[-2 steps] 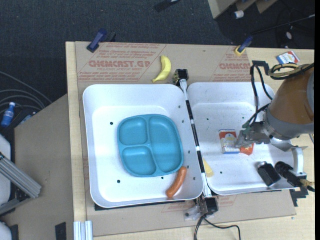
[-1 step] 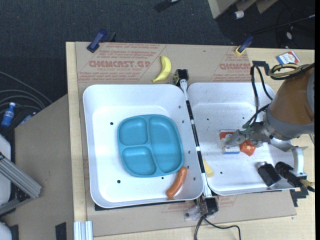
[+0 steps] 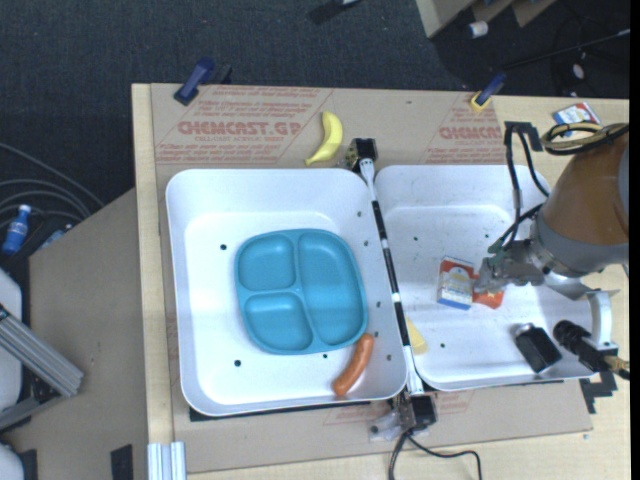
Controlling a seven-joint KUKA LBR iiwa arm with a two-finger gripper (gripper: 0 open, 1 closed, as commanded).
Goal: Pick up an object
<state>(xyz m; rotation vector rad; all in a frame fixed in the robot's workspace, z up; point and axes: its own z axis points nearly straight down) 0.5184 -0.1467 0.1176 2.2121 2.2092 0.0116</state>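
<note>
A small white carton with red and blue print point(image 3: 456, 282) lies near the middle of the right bin point(image 3: 430, 203). My gripper point(image 3: 492, 274) hangs low over that bin, right against the carton's right side, where a red bit point(image 3: 488, 299) shows beneath it. In the left bin point(image 3: 200, 218) a blue divided plate point(image 3: 300, 290) lies flat, with an orange sausage point(image 3: 352, 366) by the front right corner. A small yellow piece point(image 3: 416, 343) rests at the right bin's front left.
A yellow banana point(image 3: 325, 138) lies on the board behind the bins, outside both. The arm's grey and orange body point(image 3: 590, 213) covers the right bin's right side. A black divider point(image 3: 385, 258) runs between the bins.
</note>
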